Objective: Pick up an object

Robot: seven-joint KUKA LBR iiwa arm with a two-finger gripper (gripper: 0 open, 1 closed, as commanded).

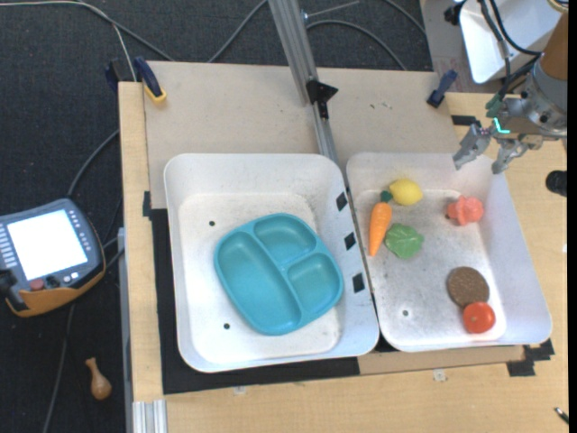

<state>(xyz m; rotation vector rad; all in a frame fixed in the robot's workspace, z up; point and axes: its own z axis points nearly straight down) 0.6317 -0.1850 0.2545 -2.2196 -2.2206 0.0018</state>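
Over the right bin's (532, 282) far edge, the gripper (488, 152) hangs with fingers spread wide, nothing between them. Probably lining up on the pink toy (465, 210) just below.

Single fixed camera, mounted above the tabletop (234, 106), looked down at a slant rather than straight down. It sat far enough back to frame both white bins whole: left bin (194, 242) near centre, right bin (514, 251) toward the right side. The tabletop's far edge ran near the top of frame, its near edge at the bottom. Dark floor (54, 106) showed along the left and top. The arm entered at the upper right, the gripper (487, 147) over the right bin's far corner. A metal post (293, 34) rose toward the lens.
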